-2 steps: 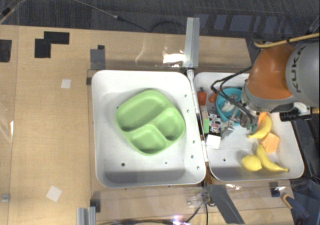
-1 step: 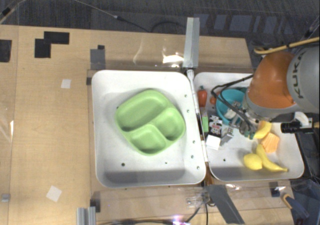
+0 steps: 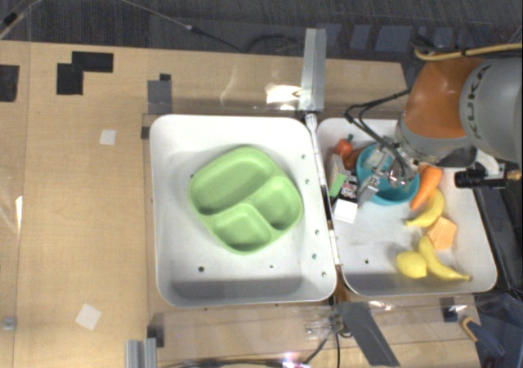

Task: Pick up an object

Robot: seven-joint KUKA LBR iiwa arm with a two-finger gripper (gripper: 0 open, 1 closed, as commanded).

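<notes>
My gripper (image 3: 377, 181) hangs low in the right bin (image 3: 484, 270), over the left rim of a teal bowl (image 3: 402, 190). An orange carrot (image 3: 427, 185) leans against the bowl's right side. Just left of the gripper lies a small black and white box (image 3: 346, 196), and a red item (image 3: 347, 150) sits behind it. Nearer the front lie a banana (image 3: 431, 209), an orange block (image 3: 443, 233), a lemon (image 3: 411, 265) and a second banana (image 3: 443, 266). The view shows nothing held in the gripper.
The left bin (image 3: 163, 219) holds a green divided plate (image 3: 245, 199). A metal divider post (image 3: 314, 72) stands between the bins at the back. The arm's orange band (image 3: 437, 100) and grey body overhang the right bin's far corner.
</notes>
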